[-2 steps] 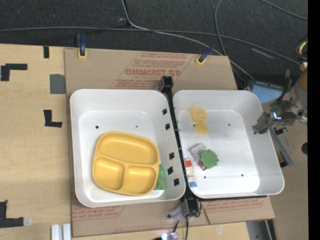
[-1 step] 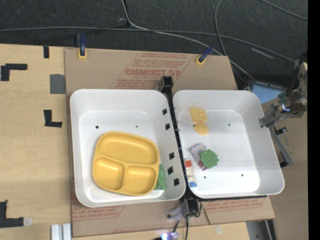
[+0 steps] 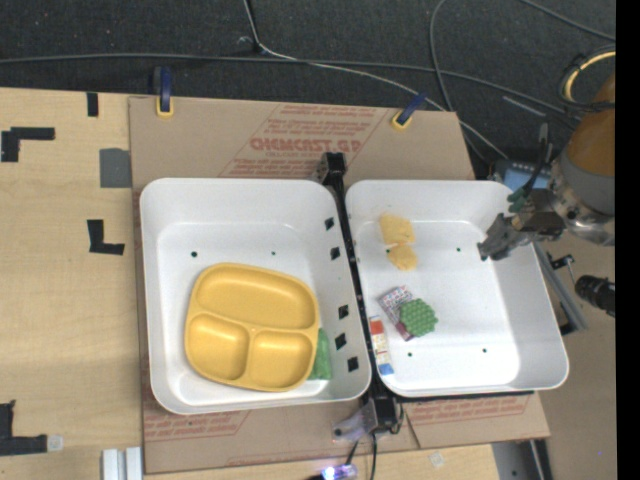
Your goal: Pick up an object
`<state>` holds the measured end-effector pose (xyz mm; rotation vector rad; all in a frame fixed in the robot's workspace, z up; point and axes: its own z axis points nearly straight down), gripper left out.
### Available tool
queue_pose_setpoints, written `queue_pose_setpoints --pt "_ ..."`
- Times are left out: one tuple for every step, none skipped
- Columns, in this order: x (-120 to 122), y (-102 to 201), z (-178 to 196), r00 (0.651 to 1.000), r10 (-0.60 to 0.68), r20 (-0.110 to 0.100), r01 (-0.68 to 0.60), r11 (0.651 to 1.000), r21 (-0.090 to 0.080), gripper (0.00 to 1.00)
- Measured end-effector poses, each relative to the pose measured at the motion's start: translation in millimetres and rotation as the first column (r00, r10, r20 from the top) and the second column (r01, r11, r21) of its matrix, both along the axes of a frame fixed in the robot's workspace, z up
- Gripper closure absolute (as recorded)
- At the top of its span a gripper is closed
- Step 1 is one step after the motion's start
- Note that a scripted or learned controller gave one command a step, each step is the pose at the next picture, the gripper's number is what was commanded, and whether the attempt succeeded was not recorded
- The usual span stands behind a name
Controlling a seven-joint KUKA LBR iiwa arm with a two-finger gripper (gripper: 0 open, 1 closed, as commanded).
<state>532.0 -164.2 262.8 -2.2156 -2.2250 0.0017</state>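
Right now I see the tool (image 3: 497, 246) hanging over the right edge of the right bin (image 3: 530, 368), near that bin's upper right corner, with the grey arm and its orange band (image 3: 590, 143) reaching in from the right. Its dark fingers point down and to the left, but from this angle I cannot tell how far apart they are; nothing shows between them.

Inside the right bin, the candidate objects lie well apart from the tool, toward the bin's left half. Two pale yellow chunks (image 3: 398, 238) sit near the upper left, one just below the other. Lower down, a green bumpy ball (image 3: 417, 317) rests touching a small patterned packet (image 3: 395, 299) on its upper left. Just beside the bin's left wall lies a narrow red, white and blue tube-like item (image 3: 380, 343).

Over in the left bin (image 3: 160, 218), a yellow divided plate (image 3: 251, 325) with three compartments takes up the lower middle, and a green item (image 3: 322, 356) is wedged between its right edge and the bin wall.

Both bins sit on a cardboard sheet (image 3: 290, 138) on the counter (image 3: 60, 298), clipped at the top edge.
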Motion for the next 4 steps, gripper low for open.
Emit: queue_pose_setpoints --pt "-13.8 54.1 -7.2 1.000 0.001 -0.001 -0.001 1.000 0.001 1.00" --pt "-10.5 104.2 -22.0 1.000 0.001 0.000 -0.001 1.000 0.001 1.00" --pt "-10.7 151.7 -34.5 1.000 0.001 -0.001 -0.001 1.000 0.001 1.00" --pt "-13.0 204.1 -26.1 1.000 0.002 0.001 -0.002 1.000 0.000 1.00"
